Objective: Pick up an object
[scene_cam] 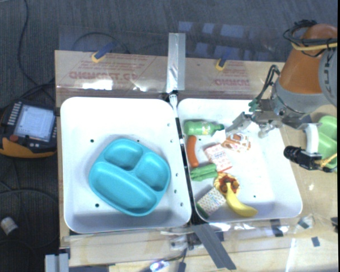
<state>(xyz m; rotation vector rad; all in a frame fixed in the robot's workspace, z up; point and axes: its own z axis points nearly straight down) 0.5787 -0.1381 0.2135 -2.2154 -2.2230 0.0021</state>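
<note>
Two white bins (68,152), blue tray (130,175) left, food clutter (218,169) right, fingers (250,123) spread, holding nothing.

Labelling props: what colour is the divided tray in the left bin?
Light blue, turquoise-like. The divided tray shows best in the camera view.

Right bin (272,169), left half: small pile of toy food & packets. Green bottle (201,128) on its side at top, cap end toward bin centre. Orange carrot-like stick (192,151) below it, lengthwise along the divider wall. Red/white packets (226,149) just beside, partly overlapping. Green pepper-like piece (203,172) under those. Yellow banana (236,202) nearest front edge, curved, touching a pale checked packet (211,200).
</note>
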